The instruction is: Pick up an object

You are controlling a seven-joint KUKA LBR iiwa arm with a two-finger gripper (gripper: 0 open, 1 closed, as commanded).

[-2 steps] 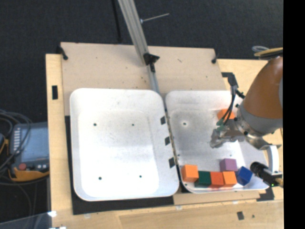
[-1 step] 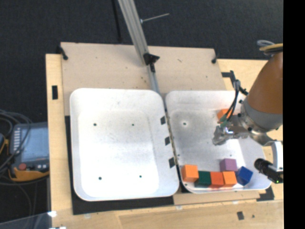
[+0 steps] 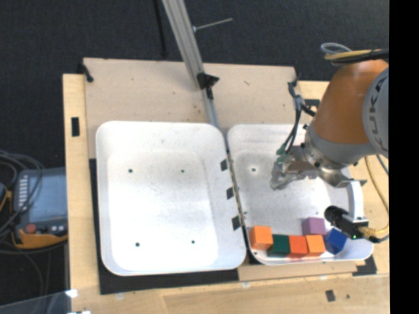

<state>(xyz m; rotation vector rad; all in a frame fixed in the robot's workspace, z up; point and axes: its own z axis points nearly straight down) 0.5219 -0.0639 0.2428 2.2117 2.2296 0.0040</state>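
While the gripper (image 3: 283,175) hovers, nothing is picked yet.
Left bin (image 3: 163,195) lies bare; in the right bin (image 3: 262,149) the gripper hangs over open floor, grip state impossible to tell. Blocks line the near wall: orange (image 3: 262,236), green (image 3: 280,245), orange pair (image 3: 306,244), purple (image 3: 314,226), blue (image 3: 336,240). Reaching and grasping remain.

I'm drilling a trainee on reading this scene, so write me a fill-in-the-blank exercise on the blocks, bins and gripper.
1. All the blocks lie in the ____ bin as the camera sees it.
2. The block farthest left in the row is ____.
3. The purple block sits behind the row, next to the ____ block.
4. The gripper hangs over the right bin, apart from the blocks, holding ____.

Missing words: right; orange; blue; nothing
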